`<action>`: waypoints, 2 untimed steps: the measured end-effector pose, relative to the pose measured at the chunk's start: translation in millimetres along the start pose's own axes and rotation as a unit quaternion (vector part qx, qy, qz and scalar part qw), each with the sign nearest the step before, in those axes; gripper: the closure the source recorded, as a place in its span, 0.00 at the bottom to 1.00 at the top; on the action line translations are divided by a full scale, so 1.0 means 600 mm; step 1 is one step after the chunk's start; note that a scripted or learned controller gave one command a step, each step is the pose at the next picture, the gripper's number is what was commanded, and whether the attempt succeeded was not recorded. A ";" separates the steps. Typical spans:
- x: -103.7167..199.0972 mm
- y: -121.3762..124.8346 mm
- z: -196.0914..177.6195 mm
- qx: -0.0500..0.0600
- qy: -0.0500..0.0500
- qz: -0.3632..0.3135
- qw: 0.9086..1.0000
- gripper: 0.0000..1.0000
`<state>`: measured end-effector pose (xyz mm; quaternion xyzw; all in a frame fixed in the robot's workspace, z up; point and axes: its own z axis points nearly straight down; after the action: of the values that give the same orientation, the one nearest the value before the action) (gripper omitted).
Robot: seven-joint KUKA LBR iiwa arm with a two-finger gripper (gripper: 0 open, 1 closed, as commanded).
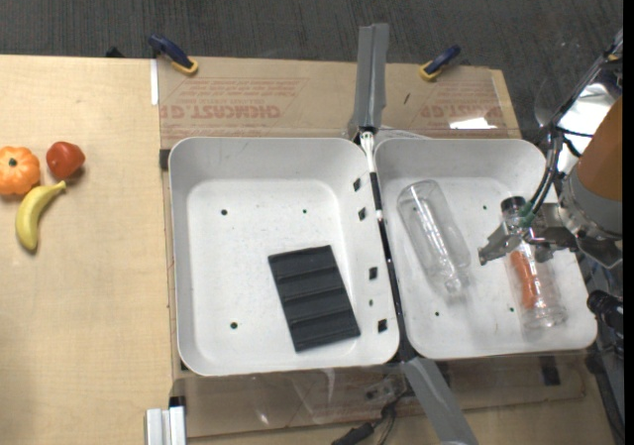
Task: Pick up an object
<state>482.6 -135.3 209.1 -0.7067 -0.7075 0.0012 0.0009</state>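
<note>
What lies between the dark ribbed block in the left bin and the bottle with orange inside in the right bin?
In the camera view, between the dark ribbed block and the orange-filled bottle run the bins' adjoining walls, then a clear empty bottle lying on the right bin's floor.

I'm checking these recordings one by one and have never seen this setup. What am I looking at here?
One camera looks down at a slant on a bench with two shallow white bins. The left bin holds a dark ribbed block. The right bin holds a clear bottle and a second clear bottle with orange inside. A grey robot arm reaches in from the right; its tool hangs over that second bottle. A banana and two round fruits lie on the board at left.
</note>
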 end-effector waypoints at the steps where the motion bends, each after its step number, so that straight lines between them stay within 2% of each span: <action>1: 0.019 0.002 -0.176 -0.002 -0.001 -0.085 0.996 0.00; 2: -0.024 -0.009 0.056 0.000 0.001 -0.095 0.995 0.00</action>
<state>477.1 -149.7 175.2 -0.6364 -0.7713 0.0008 0.0014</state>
